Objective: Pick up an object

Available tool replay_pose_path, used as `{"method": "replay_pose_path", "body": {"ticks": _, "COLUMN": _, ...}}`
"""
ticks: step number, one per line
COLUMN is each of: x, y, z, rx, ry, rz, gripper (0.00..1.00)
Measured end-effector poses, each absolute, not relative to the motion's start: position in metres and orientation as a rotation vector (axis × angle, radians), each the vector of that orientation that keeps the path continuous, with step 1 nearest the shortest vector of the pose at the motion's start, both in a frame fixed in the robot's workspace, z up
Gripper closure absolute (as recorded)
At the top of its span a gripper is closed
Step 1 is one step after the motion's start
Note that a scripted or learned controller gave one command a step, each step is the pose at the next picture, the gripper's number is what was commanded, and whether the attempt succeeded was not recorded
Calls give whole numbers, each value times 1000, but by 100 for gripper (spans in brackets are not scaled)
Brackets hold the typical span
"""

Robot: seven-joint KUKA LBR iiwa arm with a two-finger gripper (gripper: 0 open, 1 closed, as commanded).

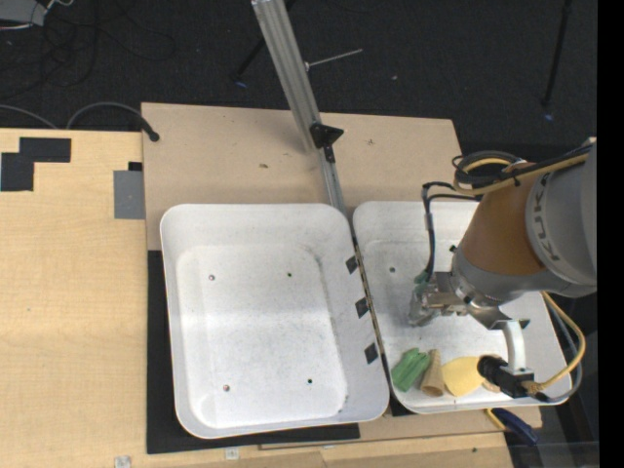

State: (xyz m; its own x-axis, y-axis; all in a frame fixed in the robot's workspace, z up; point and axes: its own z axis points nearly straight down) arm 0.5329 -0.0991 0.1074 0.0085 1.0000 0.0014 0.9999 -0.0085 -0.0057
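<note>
The gripper [421,310] is down inside the right bin [390,237], near that bin's middle, with the grey arm [546,232] and its orange band reaching in from the right above it. How far it is open cannot be told from this angle; nothing can be seen held in it.

The right bin holds three items, all gathered at its near edge. A green object [410,369] lies nearest the gripper, just below it and apart from it, its long axis slanting from lower left to upper right. Touching it on the right is a tan piece [432,373], roughly upright in the view. Next to that sits a yellow object [464,374], its right side met by a black part of the arm's fittings.

The left bin [255,315] shows only its bare white floor with a few small dark dots.
</note>
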Motion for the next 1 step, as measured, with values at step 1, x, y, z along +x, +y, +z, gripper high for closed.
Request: {"method": "replay_pose_path", "body": {"ticks": 1, "x": 526, "y": -105, "z": 166, "rx": -2230, "ry": -2215, "rz": -2, "gripper": 100}}
